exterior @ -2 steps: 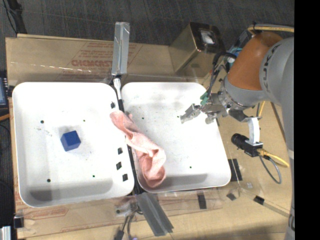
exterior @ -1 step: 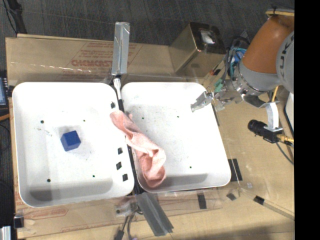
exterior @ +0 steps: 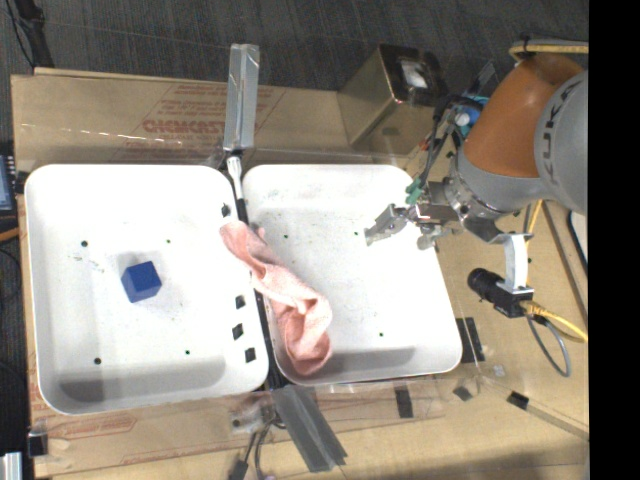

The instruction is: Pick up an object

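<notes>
Pink cloth [exterior: 285,298] lies crumpled in the near left part of the right bin [exterior: 420,298], its far end draped over the divide onto the rim of the left bin [exterior: 60,228]. Blue cube [exterior: 141,280] sits alone in the left bin, well apart from the cloth. Tool [exterior: 385,226] hangs over the right bin's far right area, fingers spread, nothing between them. Both bins rest on the desk [exterior: 560,388].
</notes>
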Controlling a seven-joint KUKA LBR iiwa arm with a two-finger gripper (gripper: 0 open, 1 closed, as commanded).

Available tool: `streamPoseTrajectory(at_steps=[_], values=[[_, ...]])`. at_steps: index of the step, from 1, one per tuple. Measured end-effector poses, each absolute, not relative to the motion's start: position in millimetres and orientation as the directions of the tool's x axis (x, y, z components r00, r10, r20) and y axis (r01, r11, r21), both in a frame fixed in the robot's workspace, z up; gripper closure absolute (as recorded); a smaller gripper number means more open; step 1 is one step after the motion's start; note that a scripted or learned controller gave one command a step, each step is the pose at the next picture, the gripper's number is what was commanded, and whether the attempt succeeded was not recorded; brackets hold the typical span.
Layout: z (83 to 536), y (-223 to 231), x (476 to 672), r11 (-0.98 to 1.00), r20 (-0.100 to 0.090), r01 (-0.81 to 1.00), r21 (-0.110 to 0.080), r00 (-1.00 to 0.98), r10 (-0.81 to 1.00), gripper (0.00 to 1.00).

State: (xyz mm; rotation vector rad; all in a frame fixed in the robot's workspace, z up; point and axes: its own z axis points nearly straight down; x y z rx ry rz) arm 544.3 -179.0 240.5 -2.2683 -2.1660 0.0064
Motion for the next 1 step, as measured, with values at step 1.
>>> streamPoseTrajectory(at_steps=[1], values=[[106.3, -118.8, 543.6, 0.017, 0.001, 1.000, -0.008, -0.017, 1.000, 0.00]])
